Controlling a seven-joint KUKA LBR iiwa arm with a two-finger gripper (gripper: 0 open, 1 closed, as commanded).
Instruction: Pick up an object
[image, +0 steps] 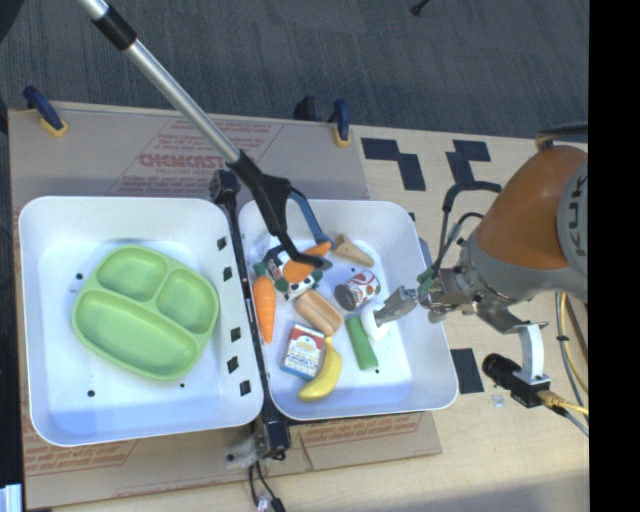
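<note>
**Tool hanging over the right bin's food pile**

The tool (392, 307) is reaching in over the right bin (432, 372) from its right wall – whether it is released or clenched I cannot tell. Just beside its tip one green cucumber (361, 341) is lying, long axis running up-left to down-right. One carrot (265, 306) is pointing its tip down the bin's left side; one banana (322, 375) is curving along the lower edge. One green divided plate (146, 310) is sitting in the left bin (45, 230) on the counter (430, 160)

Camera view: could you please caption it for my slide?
Gripper poised over toy food in the right bin; green plate in the left bin.
</note>
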